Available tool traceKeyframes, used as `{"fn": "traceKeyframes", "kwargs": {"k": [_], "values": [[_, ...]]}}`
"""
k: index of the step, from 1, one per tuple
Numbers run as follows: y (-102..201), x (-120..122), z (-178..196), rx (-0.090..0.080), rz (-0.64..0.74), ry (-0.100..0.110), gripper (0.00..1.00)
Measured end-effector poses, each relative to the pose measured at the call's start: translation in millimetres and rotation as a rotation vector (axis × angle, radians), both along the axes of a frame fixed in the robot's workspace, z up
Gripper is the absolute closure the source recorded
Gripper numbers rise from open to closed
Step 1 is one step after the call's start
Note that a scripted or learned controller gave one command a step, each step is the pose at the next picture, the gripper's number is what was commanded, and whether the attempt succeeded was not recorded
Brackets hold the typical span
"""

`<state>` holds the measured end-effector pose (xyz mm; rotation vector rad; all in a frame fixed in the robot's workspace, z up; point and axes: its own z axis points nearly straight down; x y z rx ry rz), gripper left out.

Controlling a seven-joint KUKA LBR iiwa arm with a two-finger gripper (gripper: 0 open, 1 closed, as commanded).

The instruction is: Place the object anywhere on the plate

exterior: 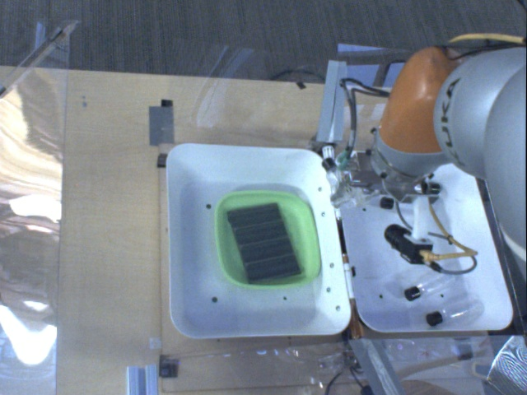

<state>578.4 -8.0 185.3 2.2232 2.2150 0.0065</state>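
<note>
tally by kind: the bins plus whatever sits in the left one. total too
shallow white bins: 2
green rounded-square plate: 1
dark grey ribbed rectangular block, lying on the plate: 1
total: 4

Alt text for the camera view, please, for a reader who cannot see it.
A dark ridged block lies flat on a green plate in the white bin on the view's left. The grey and orange arm hangs over the far end of the right bin, apart from the plate.
</note>
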Motion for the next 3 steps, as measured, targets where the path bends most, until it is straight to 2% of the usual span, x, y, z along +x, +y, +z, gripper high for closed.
{"fn": "traceKeyframes", "kwargs": {"k": [1, 2, 3], "values": [[0, 0, 0, 0.0, -0.001, 0.0, 0.0], [-47, -6, 0, -0.001, -0.02, 0.0, 0.0], [76, -50, 42, 0.001, 0.003, -0.001, 0.0]]}}
